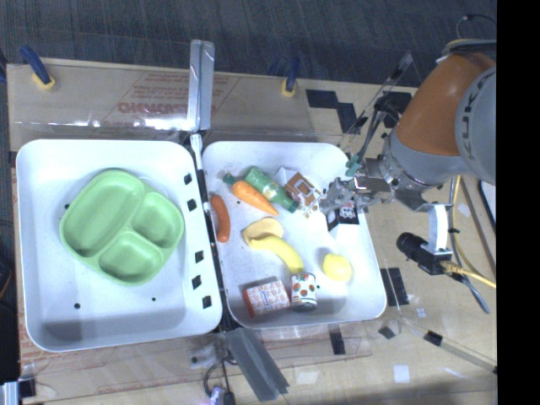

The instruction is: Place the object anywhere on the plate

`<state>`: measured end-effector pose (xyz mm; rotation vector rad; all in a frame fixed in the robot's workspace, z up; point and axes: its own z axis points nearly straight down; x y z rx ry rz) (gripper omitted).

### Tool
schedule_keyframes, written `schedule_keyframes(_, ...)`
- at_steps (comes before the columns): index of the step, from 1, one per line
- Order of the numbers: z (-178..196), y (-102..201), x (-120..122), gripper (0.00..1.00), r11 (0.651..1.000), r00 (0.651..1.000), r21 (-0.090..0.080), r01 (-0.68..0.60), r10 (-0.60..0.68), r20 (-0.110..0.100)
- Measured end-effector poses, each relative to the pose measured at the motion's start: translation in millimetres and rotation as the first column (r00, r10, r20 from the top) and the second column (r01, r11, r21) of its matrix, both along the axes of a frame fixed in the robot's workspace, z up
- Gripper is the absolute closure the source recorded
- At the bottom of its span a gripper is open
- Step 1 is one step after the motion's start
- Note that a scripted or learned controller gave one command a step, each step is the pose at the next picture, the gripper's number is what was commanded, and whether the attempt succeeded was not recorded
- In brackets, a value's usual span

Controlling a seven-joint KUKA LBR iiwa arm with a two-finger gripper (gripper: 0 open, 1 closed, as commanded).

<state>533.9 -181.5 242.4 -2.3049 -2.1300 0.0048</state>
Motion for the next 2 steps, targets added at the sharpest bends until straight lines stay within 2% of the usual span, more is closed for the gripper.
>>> schedule_keyframes(1,-55,98,-3,1.0,1.0,1.0,-0.001,-0.018,0.018,-0.003)
schedule_keyframes(2,-54,177,17,1.0,0.994,0.994,-0.001,-0.105,0.105,0.0)
